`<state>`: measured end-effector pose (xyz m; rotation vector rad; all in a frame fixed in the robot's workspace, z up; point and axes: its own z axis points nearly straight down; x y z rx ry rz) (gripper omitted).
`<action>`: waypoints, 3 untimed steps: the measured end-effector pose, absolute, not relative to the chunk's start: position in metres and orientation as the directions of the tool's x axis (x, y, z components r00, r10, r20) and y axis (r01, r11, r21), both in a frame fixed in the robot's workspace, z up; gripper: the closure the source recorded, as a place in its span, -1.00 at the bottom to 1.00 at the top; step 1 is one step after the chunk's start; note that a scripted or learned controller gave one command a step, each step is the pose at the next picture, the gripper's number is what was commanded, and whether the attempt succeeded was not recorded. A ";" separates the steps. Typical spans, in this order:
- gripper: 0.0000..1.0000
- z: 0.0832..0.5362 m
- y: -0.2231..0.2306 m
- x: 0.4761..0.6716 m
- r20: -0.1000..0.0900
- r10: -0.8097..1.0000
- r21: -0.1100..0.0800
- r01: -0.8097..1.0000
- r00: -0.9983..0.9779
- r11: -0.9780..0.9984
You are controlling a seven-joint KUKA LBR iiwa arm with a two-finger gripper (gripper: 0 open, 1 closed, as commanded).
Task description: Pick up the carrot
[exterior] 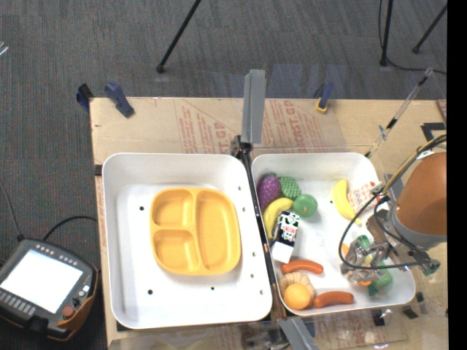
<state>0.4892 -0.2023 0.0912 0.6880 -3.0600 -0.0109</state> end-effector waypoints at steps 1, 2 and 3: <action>-1.00 0.094 -0.203 0.491 0.000 -0.429 0.003 -0.429 -0.903 0.903; 1.00 0.103 -0.200 0.492 -0.002 -0.434 0.004 -0.434 -0.901 0.901; 1.00 0.195 -0.210 0.515 -0.008 -0.548 -0.005 -0.548 -0.836 0.836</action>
